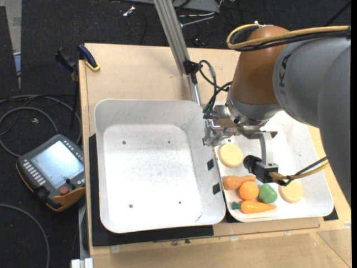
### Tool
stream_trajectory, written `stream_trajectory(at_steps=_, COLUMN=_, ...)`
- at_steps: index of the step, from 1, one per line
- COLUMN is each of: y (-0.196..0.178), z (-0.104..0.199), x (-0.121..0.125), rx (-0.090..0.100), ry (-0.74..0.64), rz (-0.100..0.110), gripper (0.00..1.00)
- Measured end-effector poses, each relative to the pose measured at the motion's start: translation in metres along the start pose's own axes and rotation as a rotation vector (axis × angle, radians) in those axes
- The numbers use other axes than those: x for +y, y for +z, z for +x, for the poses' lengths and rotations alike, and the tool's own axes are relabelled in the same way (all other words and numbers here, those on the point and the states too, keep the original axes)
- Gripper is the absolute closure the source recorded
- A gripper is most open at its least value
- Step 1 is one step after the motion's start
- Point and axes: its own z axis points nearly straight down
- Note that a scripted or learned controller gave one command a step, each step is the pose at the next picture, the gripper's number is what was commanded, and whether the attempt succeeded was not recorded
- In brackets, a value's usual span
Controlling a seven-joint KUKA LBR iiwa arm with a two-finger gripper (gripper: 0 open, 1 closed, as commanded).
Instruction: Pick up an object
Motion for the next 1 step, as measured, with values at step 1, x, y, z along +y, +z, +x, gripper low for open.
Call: stream_trajectory(at_steps=1, y=-0.0127, z=0.0513, x=0.0089, rx=0.000, ry=0.000, rz=0.000, gripper=1.00)
